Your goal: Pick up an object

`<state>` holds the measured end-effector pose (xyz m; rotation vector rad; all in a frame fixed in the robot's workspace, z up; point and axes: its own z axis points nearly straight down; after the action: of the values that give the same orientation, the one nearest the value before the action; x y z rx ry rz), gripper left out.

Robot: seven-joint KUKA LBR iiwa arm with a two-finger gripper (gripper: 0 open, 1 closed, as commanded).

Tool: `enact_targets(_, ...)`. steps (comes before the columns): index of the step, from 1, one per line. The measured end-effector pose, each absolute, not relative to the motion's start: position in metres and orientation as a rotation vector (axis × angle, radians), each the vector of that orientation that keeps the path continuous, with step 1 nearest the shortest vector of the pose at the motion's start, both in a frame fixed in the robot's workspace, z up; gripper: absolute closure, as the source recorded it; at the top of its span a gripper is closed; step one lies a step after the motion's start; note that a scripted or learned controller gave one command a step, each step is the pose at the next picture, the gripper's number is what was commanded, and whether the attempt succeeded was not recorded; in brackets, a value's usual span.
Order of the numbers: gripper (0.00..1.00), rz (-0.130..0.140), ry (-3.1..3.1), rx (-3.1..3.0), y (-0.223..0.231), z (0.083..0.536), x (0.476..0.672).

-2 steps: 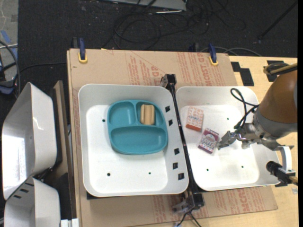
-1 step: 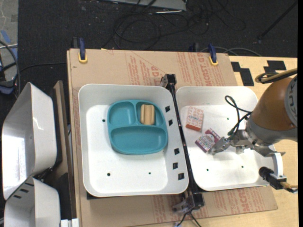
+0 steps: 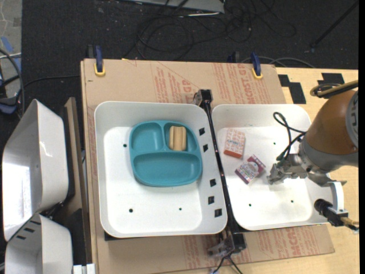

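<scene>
We see two white bins on the worktop (image 3: 142,79). The left bin (image 3: 114,210) holds a teal divided plate (image 3: 165,153) with a tan block (image 3: 178,137) in its far-right compartment. In the right bin (image 3: 296,213) lie a pink-and-white packet (image 3: 234,142) and, nearer, a purple packet (image 3: 250,169). The hand (image 3: 278,174) sits low just right of the purple packet; we cannot tell whether it is released or clenched.
</scene>
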<state>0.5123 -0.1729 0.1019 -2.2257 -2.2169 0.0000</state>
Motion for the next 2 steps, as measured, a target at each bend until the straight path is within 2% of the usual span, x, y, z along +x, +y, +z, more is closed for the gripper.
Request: enact_targets(2,1.00,-0.004,-2.231,-2.220,-0.165,0.203,0.511)
